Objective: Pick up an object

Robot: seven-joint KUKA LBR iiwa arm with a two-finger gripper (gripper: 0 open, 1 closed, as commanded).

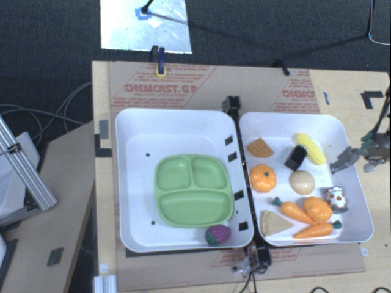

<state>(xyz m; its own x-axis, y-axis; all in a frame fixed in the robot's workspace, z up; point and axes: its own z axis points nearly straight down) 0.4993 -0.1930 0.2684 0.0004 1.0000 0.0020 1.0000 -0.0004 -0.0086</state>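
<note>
My gripper (348,159) is at the right rim of the right bin (354,197), coming in from the right side. I see grey metal parts there, one piece pointing down and left over the rim, but I cannot tell if it is released or clenched. Nothing is visible in it.

The things I can pick are all in the right bin. A yellow banana (310,148) lies near the far side, tilted, and a small black block (295,157) is touching its left end. To the left of them is a flat orange cracker (260,147). Below the cracker sits a small orange pumpkin (263,178), close to the wall between the two bins. A round beige ball (302,182) is just below the black block. Nearer to the front I see one carrot (293,211), an orange pepper (317,209) just beside it, and a second carrot (315,229) below them. A pale wedge of cheese (276,223) lies in the front left corner. A small white and brown thing (335,198) is near the right wall, closest to my gripper; I cannot tell what it is.

In the left bin (137,133) there is a green plate (194,190) with three compartments, and a purple fruit (217,234) with a green top rests at the plate's front edge.
</note>
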